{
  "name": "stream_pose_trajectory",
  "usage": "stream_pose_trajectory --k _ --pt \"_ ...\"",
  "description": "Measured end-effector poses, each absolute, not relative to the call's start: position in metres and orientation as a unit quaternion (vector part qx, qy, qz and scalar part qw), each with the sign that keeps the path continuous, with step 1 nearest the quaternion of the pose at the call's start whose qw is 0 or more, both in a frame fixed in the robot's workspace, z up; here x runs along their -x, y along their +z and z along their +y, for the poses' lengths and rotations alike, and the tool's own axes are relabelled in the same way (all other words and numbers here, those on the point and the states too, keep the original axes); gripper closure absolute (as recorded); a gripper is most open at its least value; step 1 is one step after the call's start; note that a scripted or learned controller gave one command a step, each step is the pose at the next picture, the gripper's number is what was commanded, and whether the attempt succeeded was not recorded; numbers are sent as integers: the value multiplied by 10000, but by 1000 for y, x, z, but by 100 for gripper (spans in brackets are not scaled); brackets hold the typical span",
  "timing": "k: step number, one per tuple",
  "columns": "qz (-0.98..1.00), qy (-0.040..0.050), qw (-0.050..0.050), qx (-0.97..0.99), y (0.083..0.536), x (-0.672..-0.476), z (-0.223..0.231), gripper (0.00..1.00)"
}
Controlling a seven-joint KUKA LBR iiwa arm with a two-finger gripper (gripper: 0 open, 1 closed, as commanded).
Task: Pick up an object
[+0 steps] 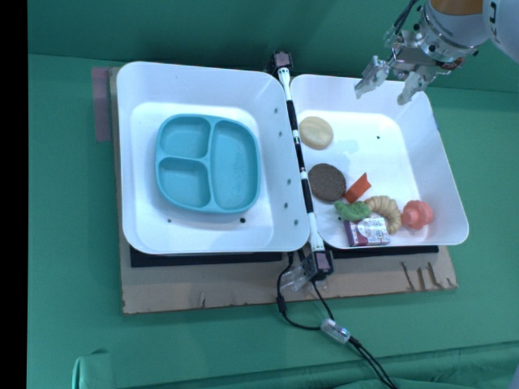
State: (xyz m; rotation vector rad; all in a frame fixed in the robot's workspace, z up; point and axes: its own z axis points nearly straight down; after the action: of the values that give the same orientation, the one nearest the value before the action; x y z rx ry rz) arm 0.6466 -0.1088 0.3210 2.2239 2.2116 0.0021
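A: Jaws?
B: The gripper [388, 81] is spread wide, holding nothing, above the right bin [444, 186].
A: Food?
B: Below the jaws: tan bun [315, 132], brown patty [327, 181], croissant [386, 211]. Green cloth [73, 217] underneath.

The pincer [392, 83] hangs spread over the right bin's [442, 164] far rim, nothing between its prongs. Directly below it the bin floor lies bare. Nearer, toward the front edge, a brown disc [327, 181], croissant [387, 211] and red piece [417, 214] crowd together, leaving little passage.
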Motion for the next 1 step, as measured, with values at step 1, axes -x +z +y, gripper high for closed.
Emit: stream_pose_trajectory --k 1 --pt "7058 -5 33 -7084 203 -681 -109 0"
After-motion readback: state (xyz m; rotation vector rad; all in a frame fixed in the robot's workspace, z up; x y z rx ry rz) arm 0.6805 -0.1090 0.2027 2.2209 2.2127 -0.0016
